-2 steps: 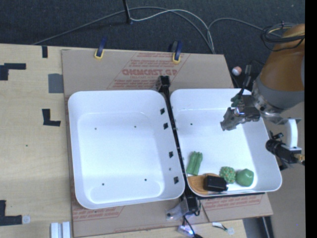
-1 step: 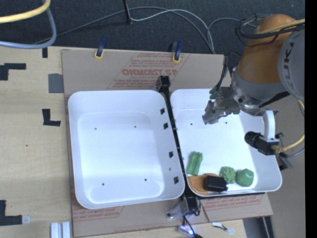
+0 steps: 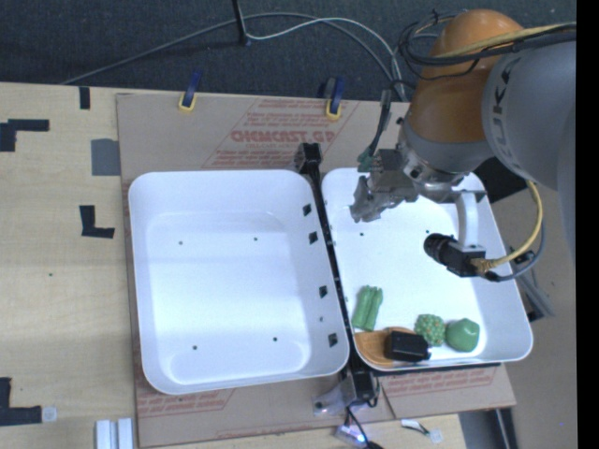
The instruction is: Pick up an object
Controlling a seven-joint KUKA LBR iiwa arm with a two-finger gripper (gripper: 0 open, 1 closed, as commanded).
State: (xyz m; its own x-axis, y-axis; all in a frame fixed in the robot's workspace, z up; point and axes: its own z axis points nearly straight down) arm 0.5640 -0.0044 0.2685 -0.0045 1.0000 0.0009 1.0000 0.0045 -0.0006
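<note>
- Clearly, the things to pick from are lying clustered at the near end of the right bin (image 3: 487, 283), and that bin is serving as the landmark for everything below.
- Nothing is being carried; every object is resting on the bin's floor.
- A ridged green vegetable (image 3: 367, 308) is lying near the bin's left wall, just above the near corner.
- An orange piece (image 3: 372, 346) is sitting in that near left corner, with a black block (image 3: 406, 346) lying on top of it.
- A bumpy green ball (image 3: 430, 327) is sitting just right of the block, touching or almost touching a smooth green piece (image 3: 462, 334) toward the bin's near right corner.
- The gripper (image 3: 363, 211) is hanging over the far left part of the bin, well apart from the cluster, with bare white floor between them.
- Its tip is blurred and seen from above, so I cannot tell whether the jaws are spread or pressed together.
- The arm (image 3: 468, 92) is reaching in over the bin's far right side, and a black fitting on a white bracket (image 3: 449, 251) is hanging above the bin's middle right.
- My reading is that the approach step is in hand, with no grasp begun.
- The next move is calling for travel toward the bin's near end, a choice of one target, and a straight descent.
- The ridged vegetable, lying apart from the others, is looking like the easiest choice.
- The left bin (image 3: 150, 195) is sitting just beside the right bin's left wall.
</note>
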